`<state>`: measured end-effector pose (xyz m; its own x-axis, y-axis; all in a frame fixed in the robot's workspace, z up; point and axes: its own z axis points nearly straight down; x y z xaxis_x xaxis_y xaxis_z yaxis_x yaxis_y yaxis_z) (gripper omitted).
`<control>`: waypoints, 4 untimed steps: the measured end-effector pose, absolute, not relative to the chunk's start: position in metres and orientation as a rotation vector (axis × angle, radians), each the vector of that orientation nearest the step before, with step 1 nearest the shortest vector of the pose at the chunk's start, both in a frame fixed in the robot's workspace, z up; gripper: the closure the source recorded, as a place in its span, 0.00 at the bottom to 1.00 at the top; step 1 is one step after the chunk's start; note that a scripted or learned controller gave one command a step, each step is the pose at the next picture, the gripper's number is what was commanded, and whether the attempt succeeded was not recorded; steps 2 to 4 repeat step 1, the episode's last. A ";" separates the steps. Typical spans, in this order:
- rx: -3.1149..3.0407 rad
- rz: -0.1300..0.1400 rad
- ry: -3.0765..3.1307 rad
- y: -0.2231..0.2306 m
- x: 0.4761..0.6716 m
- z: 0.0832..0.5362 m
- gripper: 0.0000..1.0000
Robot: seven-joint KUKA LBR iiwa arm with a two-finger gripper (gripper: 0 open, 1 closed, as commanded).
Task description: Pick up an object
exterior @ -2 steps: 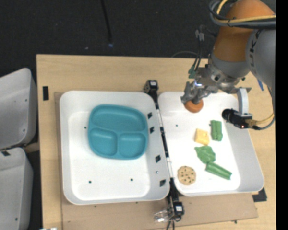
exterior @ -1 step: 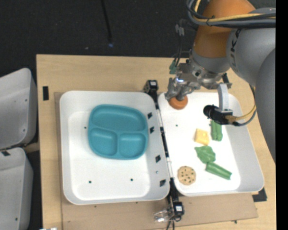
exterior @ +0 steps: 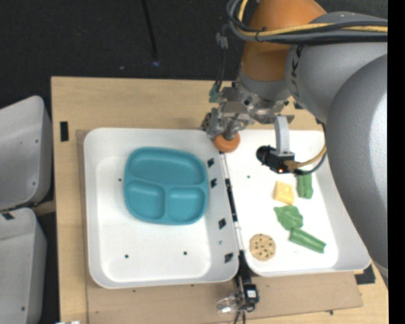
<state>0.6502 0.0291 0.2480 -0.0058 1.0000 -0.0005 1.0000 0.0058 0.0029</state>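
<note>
Pincer (exterior: 224, 128) low over far corner of right bin (exterior: 344, 248), near divider. Small orange round thing (exterior: 225, 142) right under fingertips, looks clamped between them. Judging grasp made, lift not yet clear. Cookie (exterior: 262, 246), yellow wedge (exterior: 283, 193), green pieces (exterior: 298, 227) lying untouched. Teal divided plate (exterior: 166, 184) in left bin (exterior: 108, 262).

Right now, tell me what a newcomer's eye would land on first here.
The big grey arm with its orange band dominates the upper right, its gripper hanging over the divider between the two shallow white bins with a small orange object at its tip. Next comes the teal sectioned plastic plate in the left bin. The right bin holds a round cookie, a yellow wedge and green pieces.
</note>
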 end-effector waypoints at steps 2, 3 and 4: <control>2.214 0.003 2.225 0.079 0.662 0.235 1.00; 2.214 0.003 2.225 0.079 0.662 0.235 1.00; 2.214 0.003 2.225 0.079 0.662 0.235 1.00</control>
